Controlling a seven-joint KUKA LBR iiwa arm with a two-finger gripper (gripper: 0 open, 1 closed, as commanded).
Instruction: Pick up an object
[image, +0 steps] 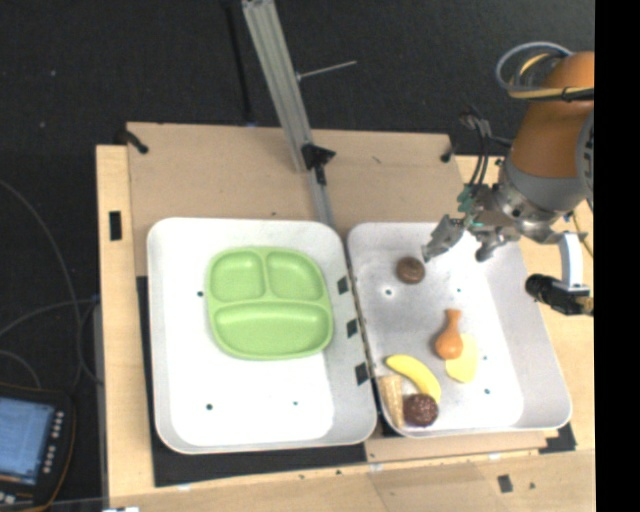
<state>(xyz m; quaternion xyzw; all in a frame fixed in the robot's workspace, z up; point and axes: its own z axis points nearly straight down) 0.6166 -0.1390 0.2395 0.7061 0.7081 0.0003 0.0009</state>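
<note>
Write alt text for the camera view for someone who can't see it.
A robot gripper, fingers open, hovers over the right bin near a brown round object. That bin also holds a banana and an orange piece. The left bin holds a green divided plate.

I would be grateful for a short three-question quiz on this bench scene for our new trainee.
1. True or false: the green divided plate lies in the same bin as the banana.
2. Which item lies nearest the gripper? A) the small brown round object B) the orange drumstick-shaped toy C) the dark round item at the bin's near edge
3. Fill in: the gripper's fingers are ____ with nothing between them.

Key: 1 false, the plate is in the left bin and the banana in the right bin; 2 A; 3 open.
</note>
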